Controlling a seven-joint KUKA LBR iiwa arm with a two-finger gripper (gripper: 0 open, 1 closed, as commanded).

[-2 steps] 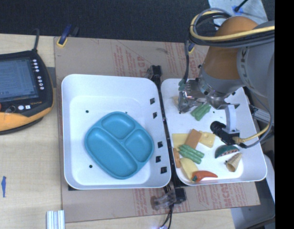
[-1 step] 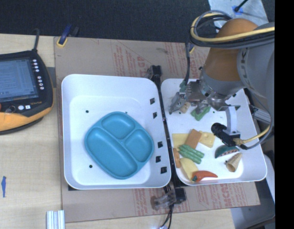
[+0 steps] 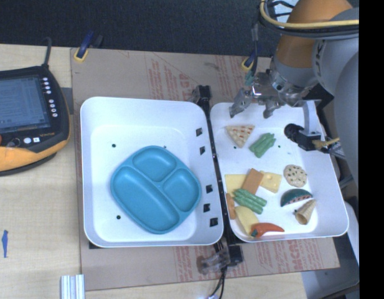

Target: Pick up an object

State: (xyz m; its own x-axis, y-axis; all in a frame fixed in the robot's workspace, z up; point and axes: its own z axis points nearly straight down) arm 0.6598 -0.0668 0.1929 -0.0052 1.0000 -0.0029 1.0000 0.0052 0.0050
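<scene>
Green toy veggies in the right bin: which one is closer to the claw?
The upper green piece, beside the waffle wedge, lies nearer the gripper. The other green piece lies lower, by the cheese slices.

The right bin contains loose toy food items. A tan waffle wedge lies near the far-left corner, with a green pod just beside it. A chocolate-chip cookie lies toward the right wall, a watermelon slice and cone nearer. Yellow and orange cheese slices, a green bean and a red pepper occupy the near-left area.
</scene>
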